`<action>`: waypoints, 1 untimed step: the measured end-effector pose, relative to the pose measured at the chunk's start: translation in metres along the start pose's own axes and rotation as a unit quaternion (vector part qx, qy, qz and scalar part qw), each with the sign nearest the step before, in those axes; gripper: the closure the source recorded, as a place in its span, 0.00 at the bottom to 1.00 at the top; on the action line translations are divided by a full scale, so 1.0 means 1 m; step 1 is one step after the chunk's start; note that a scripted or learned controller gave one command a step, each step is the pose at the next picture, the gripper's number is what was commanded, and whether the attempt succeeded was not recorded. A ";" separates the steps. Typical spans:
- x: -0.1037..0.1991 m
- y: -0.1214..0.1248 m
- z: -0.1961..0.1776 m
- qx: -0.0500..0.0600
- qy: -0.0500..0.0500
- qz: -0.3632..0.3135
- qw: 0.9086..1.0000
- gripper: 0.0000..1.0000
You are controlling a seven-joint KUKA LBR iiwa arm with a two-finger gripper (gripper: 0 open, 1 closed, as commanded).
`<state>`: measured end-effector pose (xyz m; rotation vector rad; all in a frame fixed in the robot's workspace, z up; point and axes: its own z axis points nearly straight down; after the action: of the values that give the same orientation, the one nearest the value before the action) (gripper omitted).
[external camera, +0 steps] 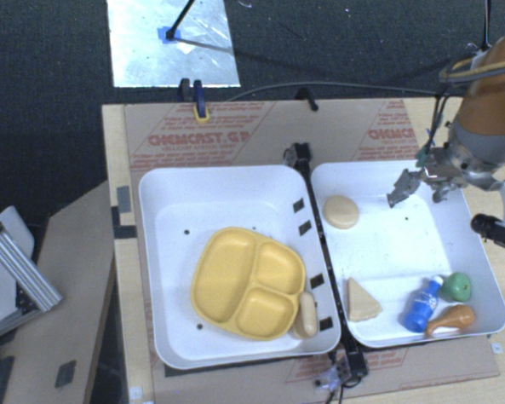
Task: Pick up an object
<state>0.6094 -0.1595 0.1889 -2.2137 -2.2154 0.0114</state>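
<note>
We can read red printed letters on the brown protective sheet (231, 130) that lies on the table under the bins: at the far left it seems to say "CHEMCAST GP". The same red print repeats at the far right (393, 124), but there it is too slanted for us to read.

The grey arm (486, 114) reaches in from the right — its hand (422, 185) hangs low, fingers spread and holding nothing.

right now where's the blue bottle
The blue bottle lies in the right bin, near its front right corner, between the tan wedge and the green apple.
</note>
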 end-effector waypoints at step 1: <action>0.000 0.003 -0.008 -0.007 -0.001 -0.001 1.000 0.00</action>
<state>0.6124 -0.1591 0.1972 -2.2186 -2.2257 -0.0009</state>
